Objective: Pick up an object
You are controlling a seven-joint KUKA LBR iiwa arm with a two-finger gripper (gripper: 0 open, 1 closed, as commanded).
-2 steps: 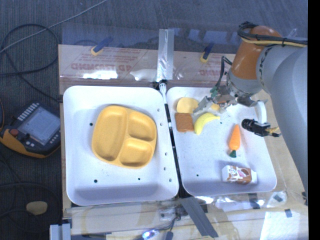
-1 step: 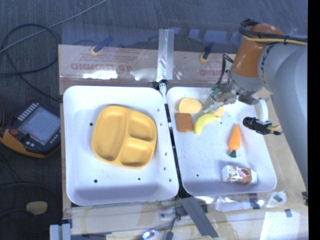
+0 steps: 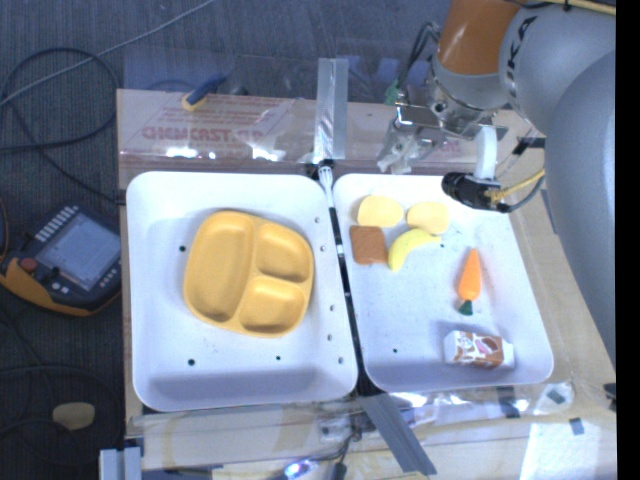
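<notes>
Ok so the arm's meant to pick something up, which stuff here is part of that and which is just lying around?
Part of the job:
- gripper, above the right bin's far edge
- right bin
- carrot
- banana
- two yellow rounds
- brown block
- small carton

Just lying about:
- left bin with the yellow divided tray
- handheld controller on the floor

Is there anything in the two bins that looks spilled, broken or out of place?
Nothing stands out. The yellow tray lies flat in the left bin; the carrot, banana and small carton lie apart in the right bin.
</notes>
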